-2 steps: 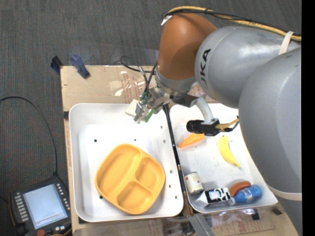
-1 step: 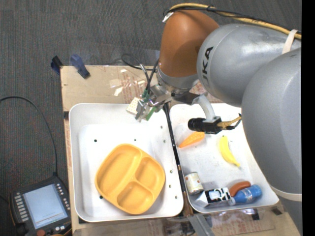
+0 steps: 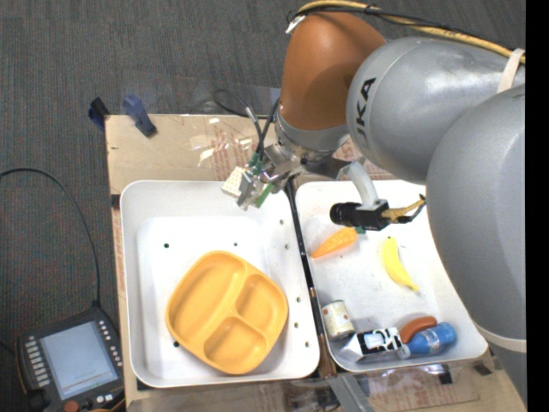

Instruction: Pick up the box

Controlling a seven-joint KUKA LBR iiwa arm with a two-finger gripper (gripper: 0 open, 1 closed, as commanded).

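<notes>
**Hidden and cut off**

Cut by the right and lower edges: the grey arm [image 3: 463,144]. Covered by that arm: the far right corner of the right bin [image 3: 429,256]. Too small and cluttered to read: the gripper [image 3: 257,183] just above the left bin [image 3: 141,230]. Clipped at the bottom edge, left of that bin: the pendant [image 3: 73,363].

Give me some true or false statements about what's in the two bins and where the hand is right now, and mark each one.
1. The yellow divided plate lies in the left bin. True.
2. The banana lies on the plate. False: it lies in the right bin.
3. The carrot sits in the right bin near the divider between the bins. True.
4. The hand hovers over the banana. False: it is above the left bin's far edge.
5. The small can stands in the left bin. False: right bin.
</notes>
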